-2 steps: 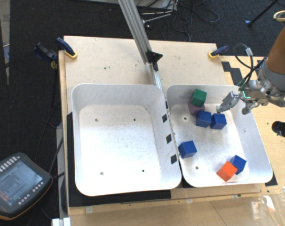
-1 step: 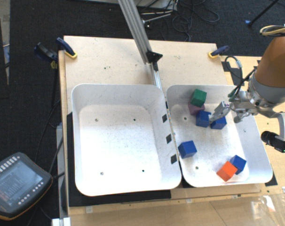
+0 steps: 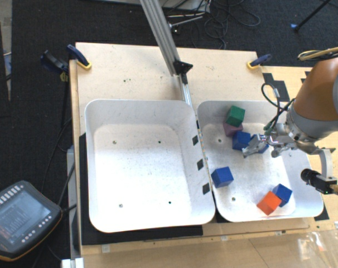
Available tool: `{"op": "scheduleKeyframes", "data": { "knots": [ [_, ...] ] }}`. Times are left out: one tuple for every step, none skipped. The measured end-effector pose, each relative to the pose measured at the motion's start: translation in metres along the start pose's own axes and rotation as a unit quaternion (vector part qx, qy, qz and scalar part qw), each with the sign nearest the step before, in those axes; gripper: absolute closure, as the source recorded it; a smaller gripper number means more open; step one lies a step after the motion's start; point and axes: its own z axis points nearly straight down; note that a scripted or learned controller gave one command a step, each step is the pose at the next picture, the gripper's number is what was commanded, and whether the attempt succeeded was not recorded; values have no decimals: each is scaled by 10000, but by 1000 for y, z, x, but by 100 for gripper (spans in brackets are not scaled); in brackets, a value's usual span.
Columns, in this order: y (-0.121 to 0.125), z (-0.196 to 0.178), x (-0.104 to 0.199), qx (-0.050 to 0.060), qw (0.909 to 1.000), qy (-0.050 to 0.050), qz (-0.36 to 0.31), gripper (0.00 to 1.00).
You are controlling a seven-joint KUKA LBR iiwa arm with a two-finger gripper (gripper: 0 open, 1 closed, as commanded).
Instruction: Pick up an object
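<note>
- Nearest the camera, at the lower left, a grey handheld controller with a screen lies beside the counter.
- Two white bins sit side by side on the counter: the left bin and the right bin.
- Inside the right bin, an orange block touches a blue block near the front right corner.
- Another blue block lies alone near the bin's left wall.
- Toward the back, a green block rests against a purple block, with a third blue block just beside them.
- From the right, the arm reaches over the right bin; its hand is low by that third blue block, seemingly touching it.
- Whether the hand is released or clenched cannot be told.
</note>
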Motion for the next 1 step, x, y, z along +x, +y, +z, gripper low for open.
{"op": "scheduleKeyframes", "data": {
  "knots": [
    [-3,44,4,-7,10000,2,-6,0]
  ]
}}
